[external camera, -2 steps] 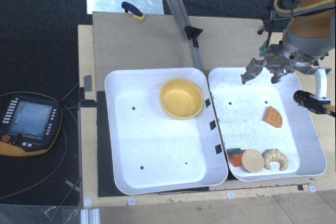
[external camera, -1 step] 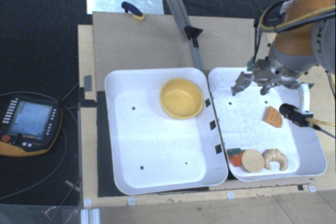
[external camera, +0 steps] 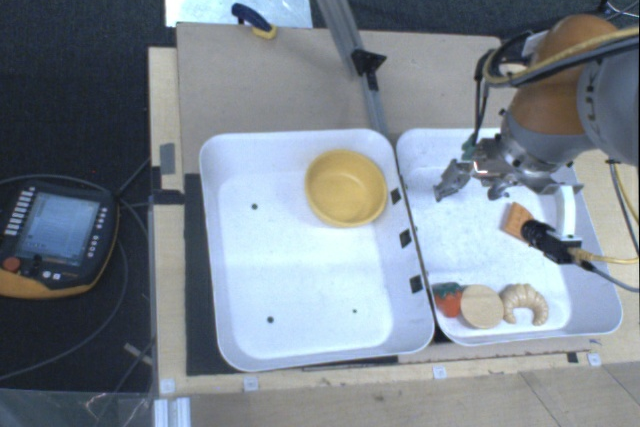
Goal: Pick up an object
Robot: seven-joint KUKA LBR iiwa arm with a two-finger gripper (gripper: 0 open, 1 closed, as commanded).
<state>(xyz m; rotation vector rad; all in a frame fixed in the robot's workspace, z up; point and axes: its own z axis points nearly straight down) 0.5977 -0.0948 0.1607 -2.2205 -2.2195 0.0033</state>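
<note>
My gripper [external camera: 472, 186] hangs over the upper middle of the right white bin [external camera: 440, 147], open, with nothing between its fingers. Below it, along the bin's front wall, lie a red-orange toy [external camera: 447, 299], a round tan disc [external camera: 481, 307] and a croissant-shaped toy [external camera: 527, 303]. To the gripper's lower right, a small orange block [external camera: 515, 218] lies partly under the arm's black connector [external camera: 545, 241]. In the left white bin [external camera: 225, 245], a yellow bowl [external camera: 346, 187] sits upright near the back right corner.
A metal pole [external camera: 340, 10] slants down to the bins' back edge between them. On the floor at far left lies a teach pendant [external camera: 52, 235]. A yellow cable [external camera: 610, 261] trails off the arm to the right.
</note>
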